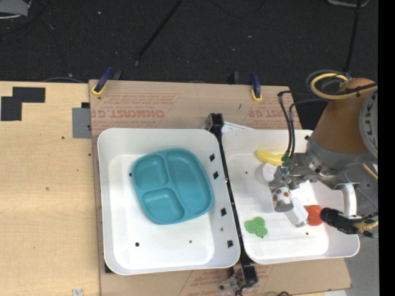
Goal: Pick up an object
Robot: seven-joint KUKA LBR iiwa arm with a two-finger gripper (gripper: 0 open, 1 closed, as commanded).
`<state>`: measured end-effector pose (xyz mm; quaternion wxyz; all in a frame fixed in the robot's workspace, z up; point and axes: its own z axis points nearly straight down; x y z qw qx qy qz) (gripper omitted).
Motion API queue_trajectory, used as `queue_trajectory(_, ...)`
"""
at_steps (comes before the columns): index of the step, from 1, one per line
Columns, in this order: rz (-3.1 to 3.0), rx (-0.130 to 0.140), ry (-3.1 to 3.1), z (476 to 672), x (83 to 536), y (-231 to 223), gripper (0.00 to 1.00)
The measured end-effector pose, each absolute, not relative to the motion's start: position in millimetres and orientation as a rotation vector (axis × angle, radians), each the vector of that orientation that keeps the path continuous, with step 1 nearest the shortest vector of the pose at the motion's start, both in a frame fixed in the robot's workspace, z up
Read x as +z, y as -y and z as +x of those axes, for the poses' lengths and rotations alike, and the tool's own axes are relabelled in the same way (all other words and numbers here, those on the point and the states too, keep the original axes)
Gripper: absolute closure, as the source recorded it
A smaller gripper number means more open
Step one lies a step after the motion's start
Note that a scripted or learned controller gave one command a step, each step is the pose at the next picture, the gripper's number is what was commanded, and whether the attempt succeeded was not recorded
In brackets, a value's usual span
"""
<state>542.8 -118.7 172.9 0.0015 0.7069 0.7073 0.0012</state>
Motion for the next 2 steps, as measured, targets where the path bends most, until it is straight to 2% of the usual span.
queue_trajectory(2, 2.22, 0.004, -2.219, 544.1, 277.0, 119.4, 1.0)
